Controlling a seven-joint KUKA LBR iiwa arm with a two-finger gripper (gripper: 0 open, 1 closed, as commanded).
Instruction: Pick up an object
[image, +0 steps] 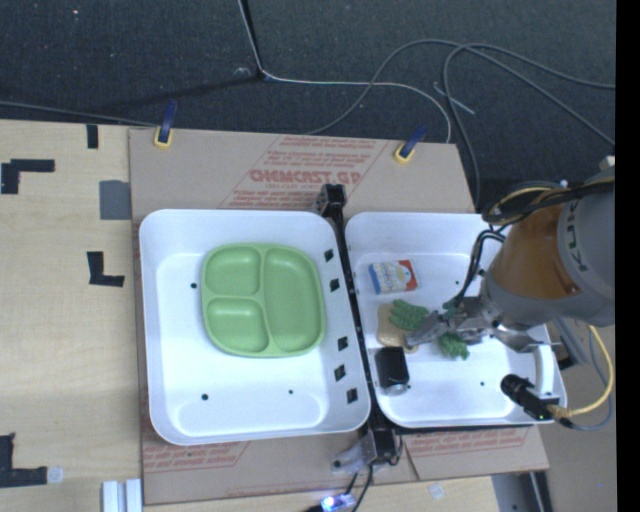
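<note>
green leafy toy in right bin

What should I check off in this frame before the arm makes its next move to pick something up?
1. Hand is over the right bin: ok.
2. A target lies under it, the green leafy toy: ok.
3. Toy seen between the fingers: cannot tell.
4. Neighbours crowd the target, the black block and the small printed packet: not ok.
5. Green divided plate sits apart in the left bin: ok.
6. Cable at the wrist hangs free of the bin: cannot tell.
</note>
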